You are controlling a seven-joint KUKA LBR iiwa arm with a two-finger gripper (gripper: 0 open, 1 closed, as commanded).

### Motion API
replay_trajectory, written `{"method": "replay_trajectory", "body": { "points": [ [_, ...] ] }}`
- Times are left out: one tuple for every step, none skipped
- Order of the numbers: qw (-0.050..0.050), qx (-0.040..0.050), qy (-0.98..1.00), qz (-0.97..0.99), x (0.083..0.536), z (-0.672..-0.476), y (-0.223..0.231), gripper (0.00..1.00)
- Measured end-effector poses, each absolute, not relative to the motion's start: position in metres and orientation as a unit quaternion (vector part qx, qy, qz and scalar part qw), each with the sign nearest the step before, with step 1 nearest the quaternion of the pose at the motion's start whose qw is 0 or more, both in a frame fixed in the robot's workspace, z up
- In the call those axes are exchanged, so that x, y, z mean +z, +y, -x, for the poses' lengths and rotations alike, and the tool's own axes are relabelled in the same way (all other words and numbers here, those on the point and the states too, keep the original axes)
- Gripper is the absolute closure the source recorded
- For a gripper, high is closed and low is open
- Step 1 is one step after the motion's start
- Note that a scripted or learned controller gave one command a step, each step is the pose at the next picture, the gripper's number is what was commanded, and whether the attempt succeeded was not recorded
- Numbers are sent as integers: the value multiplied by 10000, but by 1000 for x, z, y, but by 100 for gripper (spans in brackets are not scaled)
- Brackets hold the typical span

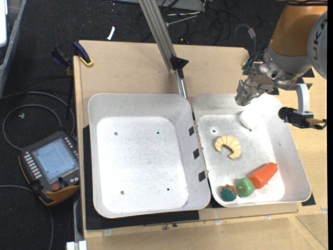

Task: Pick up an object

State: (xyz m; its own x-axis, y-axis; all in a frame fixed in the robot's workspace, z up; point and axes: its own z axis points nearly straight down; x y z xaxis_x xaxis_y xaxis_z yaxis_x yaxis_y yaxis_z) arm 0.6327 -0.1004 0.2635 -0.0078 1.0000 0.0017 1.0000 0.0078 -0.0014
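Your candidates all lie in the right bin (291, 139): a pale croissant (229, 146) curled near the middle of its floor, and, along the near edge, an orange carrot (263, 174) lying at a slant, a green apple (245, 187) touching the carrot's lower end, and a small dark teal object (228, 192) just beside the apple (too small for you to name with any confidence). The croissant sits well apart from that row of three.

The pincer (244, 97) hangs over the far edge of the right bin, above the bin's upper rim and away from every item; nothing shows between its fingers, and you cannot tell from this angle whether they are spread or pressed together. The grey arm with its orange band (296, 25) comes in from the upper right.

The left bin (99, 139) lies alongside, touching the right one at the shared middle edge. Both rest on the tan worktop (130, 66). On the dark floor to the left you can see a teach pendant (51, 165) with its lit screen
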Motion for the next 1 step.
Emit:
{"method": "replay_trajectory", "body": {
  "points": [
    [19,5,-7097,7045,247,-618,-50,100]
  ]
}}
